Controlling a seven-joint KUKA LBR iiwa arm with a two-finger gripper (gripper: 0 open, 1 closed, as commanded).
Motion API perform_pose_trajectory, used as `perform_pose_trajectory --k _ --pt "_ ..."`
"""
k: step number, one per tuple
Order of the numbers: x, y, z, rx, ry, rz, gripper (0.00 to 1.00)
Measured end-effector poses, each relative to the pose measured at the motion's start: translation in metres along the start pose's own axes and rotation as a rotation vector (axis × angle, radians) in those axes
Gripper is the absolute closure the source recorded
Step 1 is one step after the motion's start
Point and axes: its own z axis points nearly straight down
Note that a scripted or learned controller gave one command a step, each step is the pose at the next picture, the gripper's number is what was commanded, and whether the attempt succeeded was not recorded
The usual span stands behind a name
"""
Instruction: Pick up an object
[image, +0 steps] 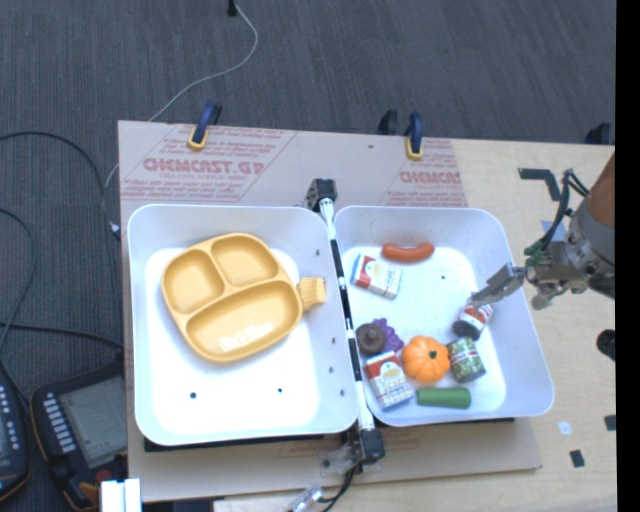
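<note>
Nearest the lens: green cucumber (443, 397) at the right bin's (520, 390) front wall, below the claw. Beside it, closer to the claw: orange pumpkin (426, 359), green can (465, 359), red-white carton (388, 380), purple grapes (376, 336). Small dark jar (473, 320) just below the claw tip, touching or nearly so; contact unclear. Sausage (408, 251) and second carton (376, 276) up and left, open white floor between. Claw (494, 289) over the right rim; spread not discernible, nothing seen pinched. Yellow divided plate (235, 295) far left in the left bin (200, 420).
</note>
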Motion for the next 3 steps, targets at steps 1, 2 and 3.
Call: perform_pose_trajectory --k 1,2,3 --pt "0.017 0.046 0.131 0.000 0.000 0.000 0.00" --pt "0.062 0.025 0.175 -0.001 0.000 0.001 0.00" --pt "0.063 0.025 0.169 0.003 0.002 0.001 1.00"
